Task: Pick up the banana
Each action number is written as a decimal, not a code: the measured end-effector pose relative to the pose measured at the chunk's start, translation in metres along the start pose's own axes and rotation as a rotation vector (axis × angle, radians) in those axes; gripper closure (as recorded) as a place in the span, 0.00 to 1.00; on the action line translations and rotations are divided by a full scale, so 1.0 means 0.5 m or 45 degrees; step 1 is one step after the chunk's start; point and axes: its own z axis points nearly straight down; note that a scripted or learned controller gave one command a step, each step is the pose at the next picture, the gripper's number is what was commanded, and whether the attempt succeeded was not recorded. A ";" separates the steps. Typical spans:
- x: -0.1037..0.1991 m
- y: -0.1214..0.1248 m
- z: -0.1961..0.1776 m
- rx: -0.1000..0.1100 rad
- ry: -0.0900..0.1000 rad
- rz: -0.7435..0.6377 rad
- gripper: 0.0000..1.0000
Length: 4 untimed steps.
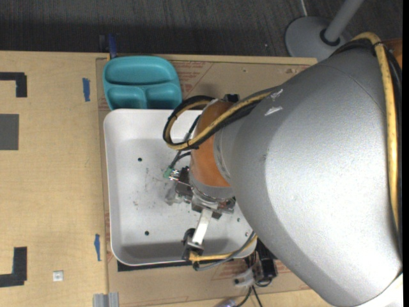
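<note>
Blocking much of the white bin (128, 171), the arm (307, 171) hides its contents.

The shallow white plastic bin (128, 171) offers bare floor across its left half. The bulky grey arm (319, 171) covers its right side, and a teal compartmented tray (140, 82) sits just beyond its far rim.

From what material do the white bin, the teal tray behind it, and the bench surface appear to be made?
White bin: probably moulded plastic, smooth with a soft sheen, rounded corners, dark scuffs on its floor. Teal tray: likely plastic too, glossy, with moulded compartments. Bench surface: looks like cardboard or fibreboard, matte tan, with a printed panel near the tray.
</note>
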 end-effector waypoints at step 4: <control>-0.040 -0.037 -0.168 0.002 -0.002 -0.734 0.00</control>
